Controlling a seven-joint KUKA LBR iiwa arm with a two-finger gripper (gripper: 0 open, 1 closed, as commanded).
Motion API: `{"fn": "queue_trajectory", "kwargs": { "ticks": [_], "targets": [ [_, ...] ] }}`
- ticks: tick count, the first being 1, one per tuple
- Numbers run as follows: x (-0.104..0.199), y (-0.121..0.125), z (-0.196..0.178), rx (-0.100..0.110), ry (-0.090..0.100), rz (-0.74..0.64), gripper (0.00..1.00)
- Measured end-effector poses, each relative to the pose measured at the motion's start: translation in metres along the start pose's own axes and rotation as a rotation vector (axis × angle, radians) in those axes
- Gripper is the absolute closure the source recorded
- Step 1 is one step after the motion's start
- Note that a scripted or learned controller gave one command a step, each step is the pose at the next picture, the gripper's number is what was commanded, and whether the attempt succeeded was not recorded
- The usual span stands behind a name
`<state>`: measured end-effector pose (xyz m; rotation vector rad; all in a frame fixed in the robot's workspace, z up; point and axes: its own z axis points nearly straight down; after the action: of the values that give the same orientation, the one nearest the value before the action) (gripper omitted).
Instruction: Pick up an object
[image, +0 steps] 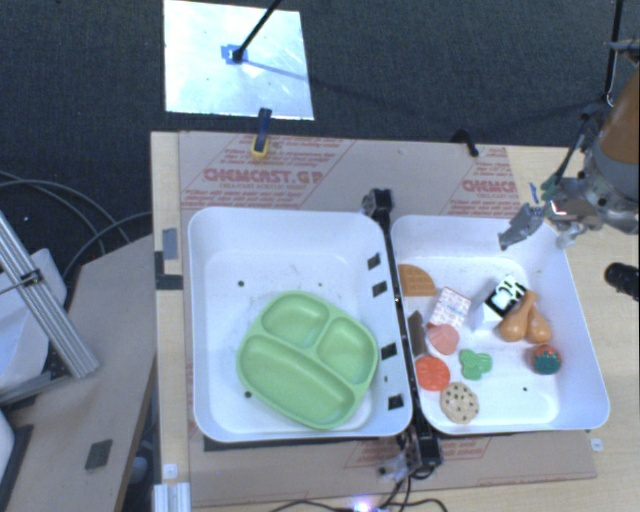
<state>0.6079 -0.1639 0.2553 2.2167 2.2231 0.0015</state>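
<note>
The bench carries two white bins side by side. The left bin holds a green tray. The right bin holds the pickable clutter — an orange squash, a black-and-white block, a pink box, a tomato slice, a cookie, a green piece and a small round fruit.

The arm comes in at the upper right, and the gripper hangs above the right bin's far corner, clear of everything. Whether it stands apart or together cannot be told.

I judge this the approach step: nothing is grasped. The next move calls for choosing a target and descending. The cookie and fruit lie apart with bare floor around; the squash and block touch, crowding a grasp.
</note>
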Motion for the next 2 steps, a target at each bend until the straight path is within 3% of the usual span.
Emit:
{"fn": "queue_trajectory", "kwargs": {
  "ticks": [1,2],
  "targets": [
    [0.031,-0.106,0.103,0.018,0.007,0.003,0.0],
    [-0.027,-0.109,0.156,-0.001,0.001,-0.003,0.0]
  ]
}}
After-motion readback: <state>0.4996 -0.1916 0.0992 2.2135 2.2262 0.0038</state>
